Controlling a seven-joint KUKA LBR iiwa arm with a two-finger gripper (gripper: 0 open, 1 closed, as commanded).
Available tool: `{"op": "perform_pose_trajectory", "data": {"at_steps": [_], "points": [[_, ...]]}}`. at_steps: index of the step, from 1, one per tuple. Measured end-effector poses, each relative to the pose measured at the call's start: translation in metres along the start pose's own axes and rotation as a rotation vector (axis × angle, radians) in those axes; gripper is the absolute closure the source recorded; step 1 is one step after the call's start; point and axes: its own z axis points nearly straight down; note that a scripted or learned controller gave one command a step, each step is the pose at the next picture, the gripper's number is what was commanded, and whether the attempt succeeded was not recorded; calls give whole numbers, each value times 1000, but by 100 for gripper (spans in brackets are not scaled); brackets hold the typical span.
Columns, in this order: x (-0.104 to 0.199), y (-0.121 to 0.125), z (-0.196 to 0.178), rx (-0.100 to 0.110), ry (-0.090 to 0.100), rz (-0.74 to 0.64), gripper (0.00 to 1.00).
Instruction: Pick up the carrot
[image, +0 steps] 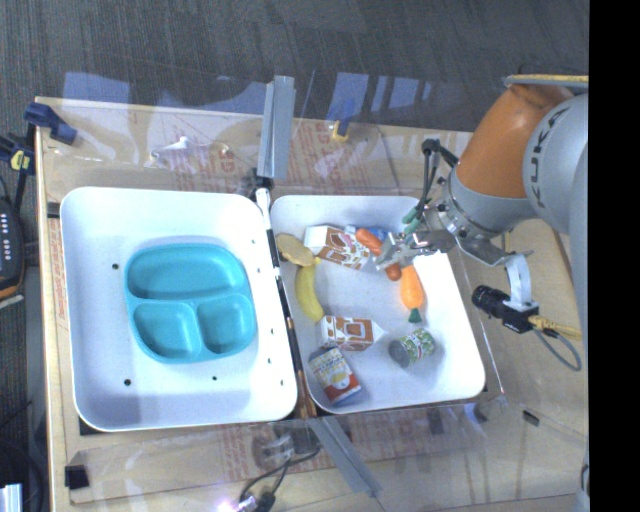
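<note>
**Carrot lies just below the gripper**

The arm (520, 150) reaches in from the right over the right bin (460, 375). Its gripper (405, 245) hangs low near the bin's top edge; whether it is wide or narrow I cannot tell. The carrot (412, 290) lies just toward the near side of it, long axis running roughly away from the camera, green stub nearest. A small orange piece (369, 239) sits beside the gripper.
</note>
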Motion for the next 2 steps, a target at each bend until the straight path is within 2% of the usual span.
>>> {"op": "perform_pose_trajectory", "data": {"at_steps": [1, 2], "points": [[51, 6, 8, 3, 2, 123, 100], [-18, -3, -30, 0, 1, 226, 100]]}}
